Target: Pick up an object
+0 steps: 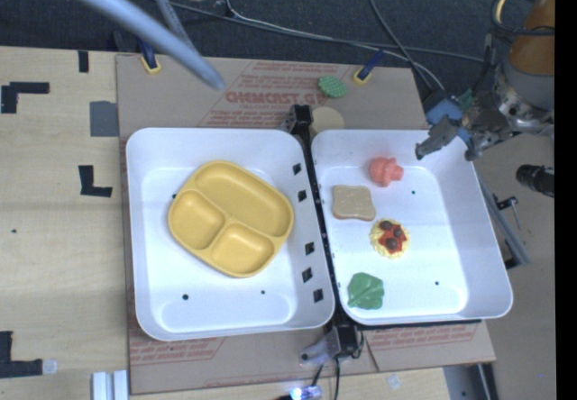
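The gripper (448,142) hangs at the upper right corner of the right bin (487,236), its dark fingers (426,149) pointing left and down over the bin's rim; they look spread apart, with nothing between them. Behind them sit a blue fitting and the grey wrist, and the arm (532,47) with its orange band rises toward the right edge of the view. Nearest the fingers, inside the right bin, lies a pink toy (385,170) close to the bin's top wall, apart from the gripper. Below it and a little left rests a tan slice of toy bread (352,203), and just down and right of that a small round yellow piece with red and dark toppings (390,239). A green leaf-shaped toy (365,290) lies near the bin's lower wall, well apart from the others. The left bin (149,236) touches the right one along a dark centre seam and holds a yellow divided plate (231,217) with three compartments, set at a tilt. Beyond the bins, on the brown cardboard sheet (261,96), sits a small green ridged piece (332,85). A grey tube (108,6) slants across the upper left.
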### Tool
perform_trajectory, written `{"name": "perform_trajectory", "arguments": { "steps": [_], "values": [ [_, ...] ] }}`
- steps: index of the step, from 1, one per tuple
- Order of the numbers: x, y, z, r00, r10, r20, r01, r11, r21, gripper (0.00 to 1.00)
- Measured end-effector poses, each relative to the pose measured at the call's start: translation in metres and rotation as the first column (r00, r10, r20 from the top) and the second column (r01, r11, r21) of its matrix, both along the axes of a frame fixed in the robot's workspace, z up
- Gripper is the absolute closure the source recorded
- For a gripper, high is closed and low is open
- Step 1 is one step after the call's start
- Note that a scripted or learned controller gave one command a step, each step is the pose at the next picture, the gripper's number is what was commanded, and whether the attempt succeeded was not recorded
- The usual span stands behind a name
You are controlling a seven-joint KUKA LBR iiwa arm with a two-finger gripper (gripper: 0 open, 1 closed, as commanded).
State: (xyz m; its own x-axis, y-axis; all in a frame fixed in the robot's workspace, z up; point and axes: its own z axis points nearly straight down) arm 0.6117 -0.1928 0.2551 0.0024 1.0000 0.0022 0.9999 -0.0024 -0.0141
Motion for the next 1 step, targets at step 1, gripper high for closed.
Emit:
{"name": "perform_trajectory", "arguments": {
  "steps": [1],
  "values": [
    [0.0023,0.0007,0.0084,1.000,0.004,0.013,-0.004,1.000,-0.003,0.00]
  ]
}}
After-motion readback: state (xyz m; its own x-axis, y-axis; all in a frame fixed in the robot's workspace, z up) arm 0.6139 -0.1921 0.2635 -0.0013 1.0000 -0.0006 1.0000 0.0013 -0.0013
